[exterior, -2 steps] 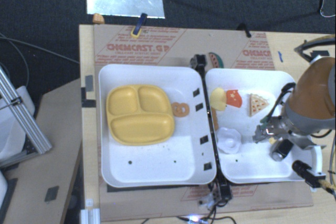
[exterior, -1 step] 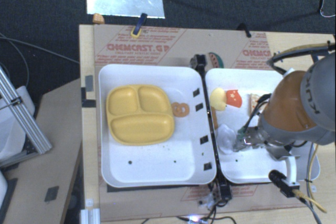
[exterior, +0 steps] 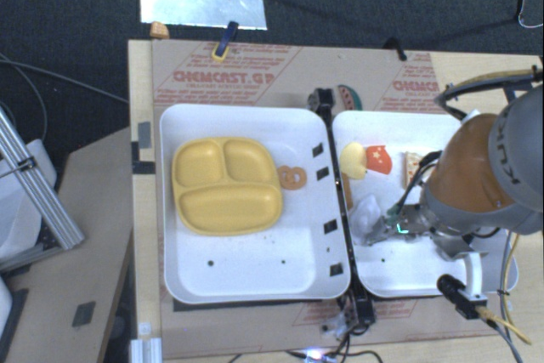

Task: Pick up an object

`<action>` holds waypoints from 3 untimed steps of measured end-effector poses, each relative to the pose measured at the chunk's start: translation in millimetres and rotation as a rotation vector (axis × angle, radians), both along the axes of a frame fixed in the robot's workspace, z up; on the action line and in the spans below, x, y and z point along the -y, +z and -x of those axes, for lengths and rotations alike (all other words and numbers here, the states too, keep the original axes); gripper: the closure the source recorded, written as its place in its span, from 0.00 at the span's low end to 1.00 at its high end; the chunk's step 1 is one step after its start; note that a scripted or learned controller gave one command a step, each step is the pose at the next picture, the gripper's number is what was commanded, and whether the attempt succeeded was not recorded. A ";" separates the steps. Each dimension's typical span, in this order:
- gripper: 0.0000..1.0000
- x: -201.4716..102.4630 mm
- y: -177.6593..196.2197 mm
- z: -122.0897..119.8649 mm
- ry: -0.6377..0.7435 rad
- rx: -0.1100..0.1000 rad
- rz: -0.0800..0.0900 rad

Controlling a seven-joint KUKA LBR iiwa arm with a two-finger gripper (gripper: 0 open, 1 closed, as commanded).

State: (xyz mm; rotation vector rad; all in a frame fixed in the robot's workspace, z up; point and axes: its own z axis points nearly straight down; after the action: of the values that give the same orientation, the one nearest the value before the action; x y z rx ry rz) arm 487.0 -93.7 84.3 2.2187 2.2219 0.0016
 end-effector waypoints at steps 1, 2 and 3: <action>0.00 -10.0 0.1 -19.3 0.004 0.001 0.000; 1.00 -9.4 10.7 -19.3 0.002 0.002 -0.001; 1.00 -82.4 105.1 -7.7 0.011 0.008 -0.004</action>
State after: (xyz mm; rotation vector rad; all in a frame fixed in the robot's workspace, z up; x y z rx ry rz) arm 494.8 -11.4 189.4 2.2047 2.2322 0.0149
